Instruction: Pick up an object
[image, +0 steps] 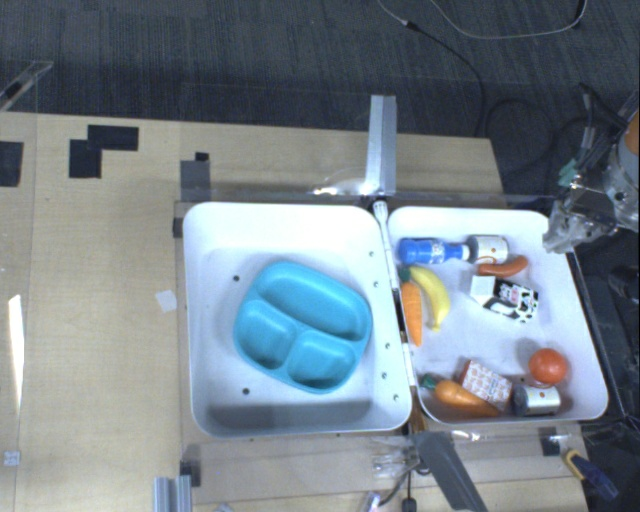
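The claw (566, 232) hangs over the right bin's (590, 340) far corner, near the sausage (501, 267); can't tell if it's open

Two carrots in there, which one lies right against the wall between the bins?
The upper carrot, beside the banana. The other carrot lies along the near edge.

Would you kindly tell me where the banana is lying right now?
The banana lies in the right bin, near its left wall, just below the blue bottle and beside a carrot.
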